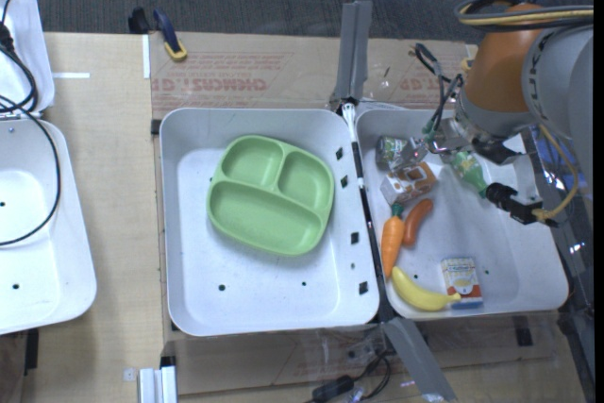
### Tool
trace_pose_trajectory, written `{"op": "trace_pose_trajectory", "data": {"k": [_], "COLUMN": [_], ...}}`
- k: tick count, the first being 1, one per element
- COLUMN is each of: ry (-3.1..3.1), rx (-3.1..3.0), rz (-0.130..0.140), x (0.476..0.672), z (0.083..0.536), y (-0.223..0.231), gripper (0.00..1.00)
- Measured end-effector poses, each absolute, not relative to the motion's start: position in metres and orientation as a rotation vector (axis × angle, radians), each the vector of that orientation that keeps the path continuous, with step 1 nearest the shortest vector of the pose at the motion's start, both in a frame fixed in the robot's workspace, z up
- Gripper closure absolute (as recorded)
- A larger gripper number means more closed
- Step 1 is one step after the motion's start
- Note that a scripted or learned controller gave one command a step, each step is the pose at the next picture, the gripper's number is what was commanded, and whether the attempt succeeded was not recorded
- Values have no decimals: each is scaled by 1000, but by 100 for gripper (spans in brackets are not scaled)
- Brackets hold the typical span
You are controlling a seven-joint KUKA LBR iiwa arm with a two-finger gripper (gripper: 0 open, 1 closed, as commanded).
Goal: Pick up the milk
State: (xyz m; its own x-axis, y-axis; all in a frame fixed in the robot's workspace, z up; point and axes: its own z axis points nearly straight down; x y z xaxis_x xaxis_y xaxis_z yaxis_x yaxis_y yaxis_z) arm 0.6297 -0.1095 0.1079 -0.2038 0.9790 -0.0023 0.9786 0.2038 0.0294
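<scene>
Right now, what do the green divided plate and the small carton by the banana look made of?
Green plate: looks like moulded plastic, matte, one even colour with soft rounded compartment rims. Small carton, likely the milk: looks like printed paperboard, flat faces and square edges, white with red and blue print; could be a plastic toy. Banana: smooth, evenly yellow, probably plastic.

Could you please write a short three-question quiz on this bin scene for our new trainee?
1. True or false: the green divided plate lies in the left bin.
2. Which lies nearest the milk carton? A) banana B) plate C) blue clamp
3. Fill in: the carrot lies in the ____ bin.

Key: 1 true; 2 A; 3 right.
</scene>
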Motion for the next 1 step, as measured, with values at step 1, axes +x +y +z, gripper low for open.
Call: {"op": "trace_pose_trajectory", "data": {"k": [1], "ry": [2259], "rx": [2143], "rz": [29], "x": [618], "z": [107], "y": [-101], "gripper": [0]}}
